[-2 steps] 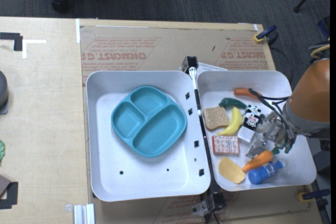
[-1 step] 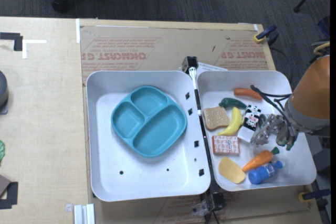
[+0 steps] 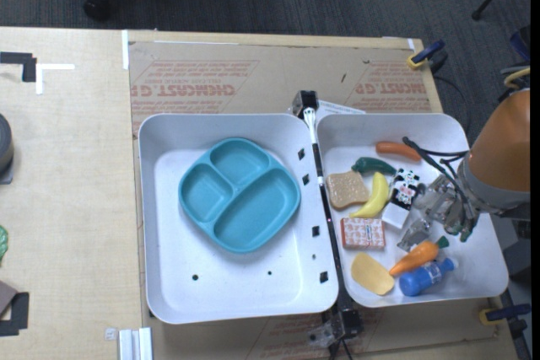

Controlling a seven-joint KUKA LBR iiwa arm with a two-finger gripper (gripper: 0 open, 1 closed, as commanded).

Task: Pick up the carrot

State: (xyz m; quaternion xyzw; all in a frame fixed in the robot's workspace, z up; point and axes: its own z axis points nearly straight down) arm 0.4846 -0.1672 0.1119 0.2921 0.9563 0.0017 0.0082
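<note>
2 shallow white bins are seen side by side on the worktop (image 3: 67,206), over a sheet of brown cardboard (image 3: 278,80). The left bin (image 3: 160,265) holds a blue divided plate (image 3: 240,194) with 3 compartments, lying well apart from everything else. The carrot (image 3: 416,256) lies in the right bin (image 3: 481,261), tilted, with its thicker end pointing up and away from the plate; it is the landmark for the rest. Just below the carrot and touching it, a blue bottle (image 3: 426,276) is found. On the carrot's plate-ward side, a yellow chip-shaped piece (image 3: 372,273) lies low, and above it a small red-and-white packet (image 3: 363,233). Further up from the carrot, a banana (image 3: 376,196) is set beside a slice of bread (image 3: 346,189), with a dark green vegetable (image 3: 372,166) above them and a black-and-white cow-patterned carton (image 3: 407,187) near the banana. Furthest from the carrot, toward the bin's far wall, an orange sausage-like piece (image 3: 397,150) is seen. The gripper (image 3: 413,233) is positioned directly above the carrot's upper end, very close to it or touching it, with the grey wrist and the orange band of the arm (image 3: 506,152) rising behind. Whether the gripper is spread or pressed together cannot be told, and the carrot is not seen to be gripped.
</note>
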